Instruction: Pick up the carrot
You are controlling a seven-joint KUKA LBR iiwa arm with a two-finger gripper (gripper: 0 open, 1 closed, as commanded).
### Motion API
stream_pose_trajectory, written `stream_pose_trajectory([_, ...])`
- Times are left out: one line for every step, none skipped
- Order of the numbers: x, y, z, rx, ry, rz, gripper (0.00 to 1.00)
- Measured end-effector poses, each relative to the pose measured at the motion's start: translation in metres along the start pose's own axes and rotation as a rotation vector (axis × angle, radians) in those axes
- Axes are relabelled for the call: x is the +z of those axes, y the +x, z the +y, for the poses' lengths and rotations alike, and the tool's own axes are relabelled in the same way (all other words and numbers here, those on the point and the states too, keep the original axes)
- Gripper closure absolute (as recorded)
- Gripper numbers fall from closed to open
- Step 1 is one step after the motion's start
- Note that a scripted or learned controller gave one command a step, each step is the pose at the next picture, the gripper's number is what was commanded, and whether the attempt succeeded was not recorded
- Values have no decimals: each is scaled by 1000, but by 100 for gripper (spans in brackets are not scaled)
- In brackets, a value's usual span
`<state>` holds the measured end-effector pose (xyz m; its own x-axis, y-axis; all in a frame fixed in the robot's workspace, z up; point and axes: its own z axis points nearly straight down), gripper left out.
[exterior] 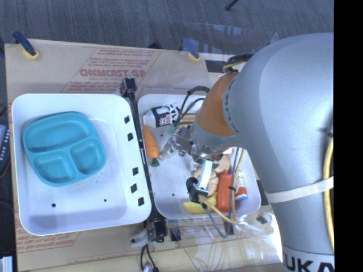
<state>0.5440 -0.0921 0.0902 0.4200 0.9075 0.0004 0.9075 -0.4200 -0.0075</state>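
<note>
The arm [283, 112] crowds the right bin [170, 205] — its bulk hides much of the clutter there. The gripper [180, 142] hovers just right of the carrot [150, 141], which lies against the bin's left wall; whether it grips anything cannot be told. A closing pinch could skid the carrot along that wall — or catch nothing.

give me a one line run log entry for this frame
carrot: lying at right bin left wall | pincer: low beside carrot | grasp: not seen | divided plate: left bin
</note>
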Motion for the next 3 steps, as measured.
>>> stream_pose_trajectory([-1,-3,19,374,-2,0,0])
stream_pose_trajectory([-104,39,-60,491,-6,8,0])
stream_pose_trajectory([-99,66,-87,590,1,-1,0])
